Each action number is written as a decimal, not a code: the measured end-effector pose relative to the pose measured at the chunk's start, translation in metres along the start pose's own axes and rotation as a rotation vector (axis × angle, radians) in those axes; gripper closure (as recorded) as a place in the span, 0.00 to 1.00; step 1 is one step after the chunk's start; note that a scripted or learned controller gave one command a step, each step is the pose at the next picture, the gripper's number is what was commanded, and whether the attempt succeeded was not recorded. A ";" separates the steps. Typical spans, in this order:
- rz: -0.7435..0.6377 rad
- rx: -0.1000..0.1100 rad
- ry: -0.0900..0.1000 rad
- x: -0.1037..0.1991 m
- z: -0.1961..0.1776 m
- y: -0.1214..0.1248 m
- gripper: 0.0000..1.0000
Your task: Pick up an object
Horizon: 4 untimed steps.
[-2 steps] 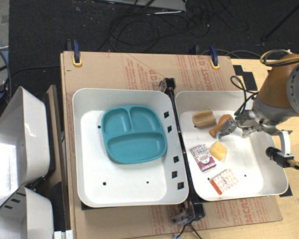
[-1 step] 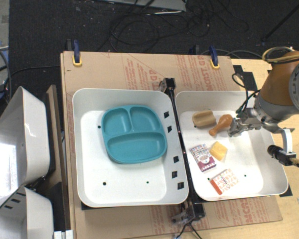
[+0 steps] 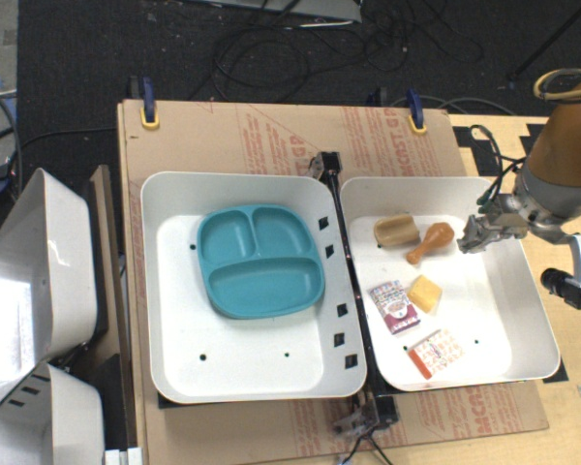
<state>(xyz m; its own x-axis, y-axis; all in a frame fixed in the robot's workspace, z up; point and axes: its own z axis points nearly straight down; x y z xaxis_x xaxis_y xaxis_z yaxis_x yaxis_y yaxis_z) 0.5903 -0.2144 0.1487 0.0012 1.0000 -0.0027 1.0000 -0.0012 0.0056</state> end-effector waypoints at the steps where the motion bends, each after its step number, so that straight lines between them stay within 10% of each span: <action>1: -0.004 0.000 0.000 0.000 -0.053 0.002 1.00; 4: -0.008 0.007 0.004 0.146 -0.063 -0.040 1.00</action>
